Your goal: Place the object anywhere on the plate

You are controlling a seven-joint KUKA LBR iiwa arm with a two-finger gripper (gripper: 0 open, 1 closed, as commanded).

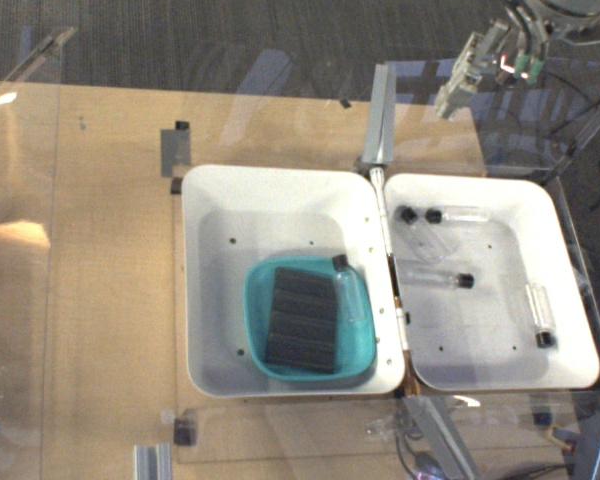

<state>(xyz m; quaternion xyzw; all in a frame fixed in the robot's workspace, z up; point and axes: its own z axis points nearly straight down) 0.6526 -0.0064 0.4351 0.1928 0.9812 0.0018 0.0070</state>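
Observation:
A teal plate (258, 303) lies in the left bin (210, 268). On it rests a black ribbed block (302, 320), and a clear vial with a black cap (349, 290) lies along the plate's right side. My gripper (462, 76) hangs high at the upper right, beyond the far edge of the right bin (570, 268), well away from the plate and with nothing visible in it.
Several clear vials with black caps lie in the right bin: near the far wall (450, 214), in the middle (442, 280) and by the right wall (539, 313). A grey metal bar (379, 118) stands behind the seam between the bins.

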